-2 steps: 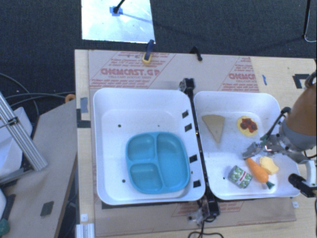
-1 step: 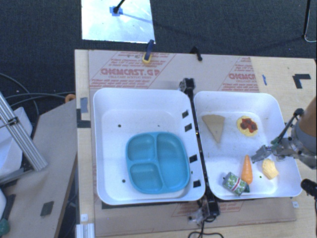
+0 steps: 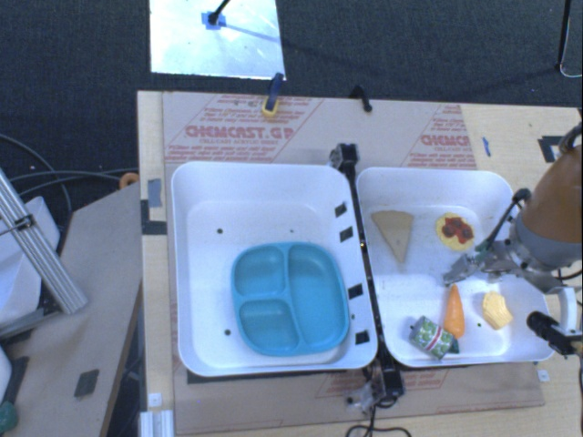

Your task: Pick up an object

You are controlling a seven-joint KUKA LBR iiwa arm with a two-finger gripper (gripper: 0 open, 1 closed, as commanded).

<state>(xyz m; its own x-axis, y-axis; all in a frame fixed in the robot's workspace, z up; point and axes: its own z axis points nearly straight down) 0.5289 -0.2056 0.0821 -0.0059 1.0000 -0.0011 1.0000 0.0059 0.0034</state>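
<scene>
The right bin (image 3: pixel 428 185) holds a tan wedge-shaped slice (image 3: pixel 393 232), a small round yellow piece with a red top (image 3: pixel 455 230), an orange carrot (image 3: pixel 454 310), a yellow chunk (image 3: pixel 496 309) and a green packet (image 3: pixel 432 336). My gripper (image 3: pixel 461 271) reaches in from the right, low over the bin. Its tip sits just above the carrot's upper end and below the round yellow piece. Nothing shows as held.
The left bin (image 3: pixel 209 198) holds a blue divided tray (image 3: pixel 290 297). A black divider with clips (image 3: pixel 353 235) runs between the bins. The orange-banded arm (image 3: pixel 556 212) covers the right bin's far right side. Both bins rest on a cardboard sheet (image 3: pixel 237 126).
</scene>
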